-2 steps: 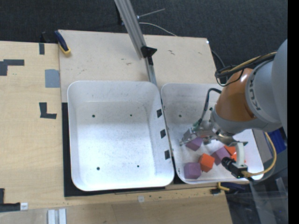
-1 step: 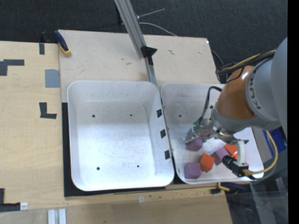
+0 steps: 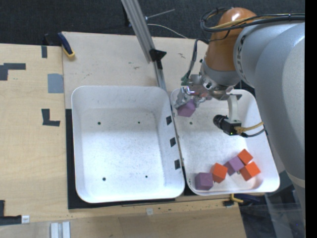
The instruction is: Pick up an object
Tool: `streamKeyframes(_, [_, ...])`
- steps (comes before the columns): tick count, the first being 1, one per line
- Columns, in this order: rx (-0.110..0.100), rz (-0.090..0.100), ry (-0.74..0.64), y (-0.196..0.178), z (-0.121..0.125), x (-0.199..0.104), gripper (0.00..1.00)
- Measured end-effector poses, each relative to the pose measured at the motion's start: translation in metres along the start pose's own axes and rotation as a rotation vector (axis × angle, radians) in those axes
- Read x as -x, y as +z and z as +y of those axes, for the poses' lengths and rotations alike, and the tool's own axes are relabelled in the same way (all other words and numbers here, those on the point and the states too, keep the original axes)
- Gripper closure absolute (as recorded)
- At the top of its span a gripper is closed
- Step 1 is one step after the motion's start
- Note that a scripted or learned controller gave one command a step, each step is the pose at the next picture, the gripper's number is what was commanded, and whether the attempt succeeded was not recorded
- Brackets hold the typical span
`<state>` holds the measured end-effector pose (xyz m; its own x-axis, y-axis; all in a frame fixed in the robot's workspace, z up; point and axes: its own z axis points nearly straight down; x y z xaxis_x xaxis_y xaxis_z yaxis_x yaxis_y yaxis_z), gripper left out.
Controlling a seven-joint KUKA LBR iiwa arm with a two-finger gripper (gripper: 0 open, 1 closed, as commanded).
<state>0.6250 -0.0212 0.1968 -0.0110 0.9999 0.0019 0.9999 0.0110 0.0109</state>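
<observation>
One purple block [image 3: 186,108] sat clamped in the end effector [image 3: 190,100], raised over the right bin's [image 3: 262,133] near-left corner. Lifting looked under way; next it needed a steady rise, clear of the rim between bins.

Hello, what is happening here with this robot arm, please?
The arm's gripper is over the near-left corner of the right bin, with a purple block held between its fingers. Five more blocks, purple and orange, lie clustered at that bin's front. The left bin is beside it.
</observation>
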Motion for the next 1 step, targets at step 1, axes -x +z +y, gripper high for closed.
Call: streamKeyframes(1, [-0.009, 0.001, 0.001, -0.0176, 0.0459, -0.0940, 1.00])
